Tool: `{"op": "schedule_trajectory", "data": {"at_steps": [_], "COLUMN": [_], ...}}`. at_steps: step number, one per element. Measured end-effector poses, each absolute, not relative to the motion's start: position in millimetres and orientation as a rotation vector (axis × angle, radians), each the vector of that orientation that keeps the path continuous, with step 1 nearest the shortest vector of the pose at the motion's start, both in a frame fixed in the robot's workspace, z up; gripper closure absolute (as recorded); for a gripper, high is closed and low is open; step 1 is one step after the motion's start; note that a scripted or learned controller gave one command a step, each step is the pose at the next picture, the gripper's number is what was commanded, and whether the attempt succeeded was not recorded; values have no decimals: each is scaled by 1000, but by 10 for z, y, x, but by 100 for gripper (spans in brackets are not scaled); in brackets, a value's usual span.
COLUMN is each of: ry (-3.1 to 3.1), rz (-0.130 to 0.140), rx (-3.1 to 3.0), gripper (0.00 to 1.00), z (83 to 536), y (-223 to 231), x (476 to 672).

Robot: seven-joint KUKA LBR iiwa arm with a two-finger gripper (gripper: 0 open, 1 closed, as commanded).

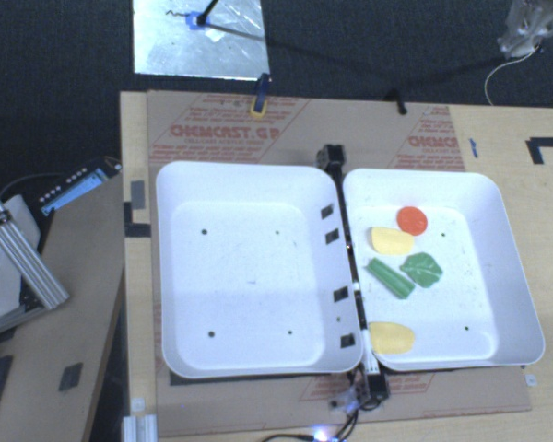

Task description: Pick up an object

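The right bin (507,247) holds several small items on its left side. A red round piece (411,219) lies farthest back, with a pale yellow piece (392,240) just in front of it. A long green piece (390,278) lies slantwise beside a leafy green piece (422,269). Another yellow piece (391,338) rests near the bin's front left corner. My gripper (533,18) hangs at the top right corner of the camera view, far behind the bins and well away from every item.
The left bin (249,265) adjoins the right one along a black hinged seam (350,274). Both stand on a cardboard sheet (295,127). A silver plate (201,24) lies on the dark floor behind. A metal frame (18,256) stands at the left.
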State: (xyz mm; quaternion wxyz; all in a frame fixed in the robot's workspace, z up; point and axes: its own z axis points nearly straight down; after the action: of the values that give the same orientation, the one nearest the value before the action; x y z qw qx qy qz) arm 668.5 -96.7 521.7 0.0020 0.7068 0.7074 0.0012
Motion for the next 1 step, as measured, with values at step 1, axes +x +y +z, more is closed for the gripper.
{"op": "schedule_trajectory", "data": {"at_steps": [1], "ry": [2220], "rz": [2], "rx": [2217], "gripper": [100], "z": [5227], "y": [-1378], "x": [6684]}}
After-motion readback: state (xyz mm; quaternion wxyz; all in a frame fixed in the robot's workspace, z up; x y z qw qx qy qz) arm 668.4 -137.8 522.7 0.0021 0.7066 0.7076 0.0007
